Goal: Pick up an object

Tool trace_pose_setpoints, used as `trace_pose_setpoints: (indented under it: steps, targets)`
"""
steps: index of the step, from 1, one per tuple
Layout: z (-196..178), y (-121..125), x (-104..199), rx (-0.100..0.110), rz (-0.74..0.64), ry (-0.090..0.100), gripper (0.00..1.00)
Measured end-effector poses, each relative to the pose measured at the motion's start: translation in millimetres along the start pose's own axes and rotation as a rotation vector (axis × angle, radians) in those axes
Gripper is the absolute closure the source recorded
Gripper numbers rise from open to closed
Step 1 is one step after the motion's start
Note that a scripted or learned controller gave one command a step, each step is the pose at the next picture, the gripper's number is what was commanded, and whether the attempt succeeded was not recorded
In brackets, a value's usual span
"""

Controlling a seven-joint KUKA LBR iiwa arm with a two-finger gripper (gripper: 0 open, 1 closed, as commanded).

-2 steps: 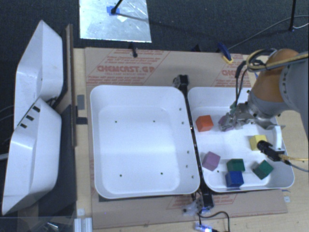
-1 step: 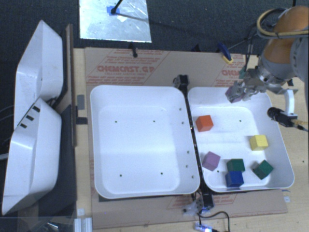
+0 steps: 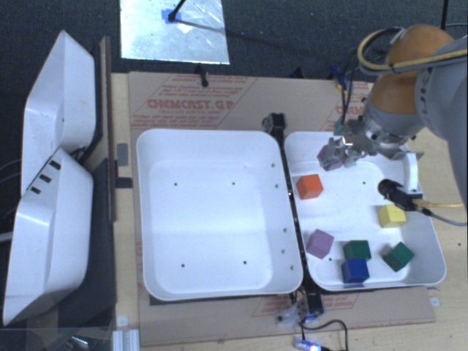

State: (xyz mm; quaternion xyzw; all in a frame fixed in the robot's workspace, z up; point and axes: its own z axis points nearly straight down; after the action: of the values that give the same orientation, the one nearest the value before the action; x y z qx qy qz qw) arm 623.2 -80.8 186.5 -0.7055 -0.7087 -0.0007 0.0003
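Gripper (image 3: pixel 330 156) poised over the right white bin (image 3: pixel 431 269); its state cannot be told.
Nearest is seen the orange cube (image 3: pixel 309 186), just below-left of it.

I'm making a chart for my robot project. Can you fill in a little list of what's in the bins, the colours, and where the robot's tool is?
bins: two white bins, left bin and right bin
blocks in right bin: orange block, yellow block, purple block, two green blocks, blue block
tool: tool above the right bin's far end, up and right of the orange block
held by tool: nothing seen between its fingers
tool open or shut: cannot tell
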Motion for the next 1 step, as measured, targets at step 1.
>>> trace_pose_setpoints:
  steps: [1]
  targets:
    - [0.1,-35.8,54.5,0.000,0.000,0.000,1.00]
